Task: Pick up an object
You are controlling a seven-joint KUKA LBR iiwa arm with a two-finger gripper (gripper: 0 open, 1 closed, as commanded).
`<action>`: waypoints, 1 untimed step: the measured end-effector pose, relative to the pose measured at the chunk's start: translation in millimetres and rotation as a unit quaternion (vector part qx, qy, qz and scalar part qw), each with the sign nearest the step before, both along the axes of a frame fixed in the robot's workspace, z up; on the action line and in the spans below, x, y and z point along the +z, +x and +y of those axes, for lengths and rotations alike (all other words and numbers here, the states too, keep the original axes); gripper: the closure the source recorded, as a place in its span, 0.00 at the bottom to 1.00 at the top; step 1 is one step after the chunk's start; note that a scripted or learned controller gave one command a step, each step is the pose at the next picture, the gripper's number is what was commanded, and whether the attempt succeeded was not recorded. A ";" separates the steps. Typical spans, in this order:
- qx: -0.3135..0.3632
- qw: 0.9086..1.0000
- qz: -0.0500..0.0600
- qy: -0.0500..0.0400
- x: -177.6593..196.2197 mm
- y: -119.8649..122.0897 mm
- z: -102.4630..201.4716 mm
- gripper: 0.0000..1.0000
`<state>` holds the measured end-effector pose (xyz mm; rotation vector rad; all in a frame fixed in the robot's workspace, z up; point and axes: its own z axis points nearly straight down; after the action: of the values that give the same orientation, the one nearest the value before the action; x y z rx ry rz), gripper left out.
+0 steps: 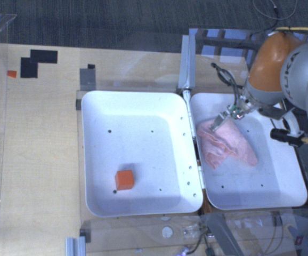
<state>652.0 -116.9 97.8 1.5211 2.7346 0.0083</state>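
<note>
Two white bins are sitting side by side on the bench (pixel 42 159), filling the middle and right of the frame. The left bin (pixel 138 111) is holding a small orange cube (pixel 124 180) toward its lower left, resting flat on the floor, well apart from the walls. The right bin (pixel 271 191) is holding a pink cloth (pixel 229 145), crumpled, lying in the bin's upper left part, its left edge near the divider between the bins.

The arm (pixel 295 73) is reaching in from the upper right of the frame, orange band showing above the wrist. The gripper (pixel 222 121) is pointing down and left, its tip sitting right at the cloth's upper edge. Fingers are looking close together at the cloth's top edge, seeming to pinch a fold of the fabric, though the detail is small and a bit blurry. The cloth is still lying on the bin floor, not lifted clear.

Black cables are looping near the wrist, at the upper right. A black L-shaped mark (pixel 35 62) and a small orange tag (pixel 11 74) are sitting on the bench at the upper left of the frame. A grey bracket (pixel 88 78) is standing just above the left bin's top left corner. Dark carpet is running along the top of the frame.
</note>
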 end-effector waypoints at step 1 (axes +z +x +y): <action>0.038 0.999 -0.003 -0.002 -4.0 -38.9 -49.4 0.00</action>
<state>613.1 -166.3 93.8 1.4133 2.7834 0.0084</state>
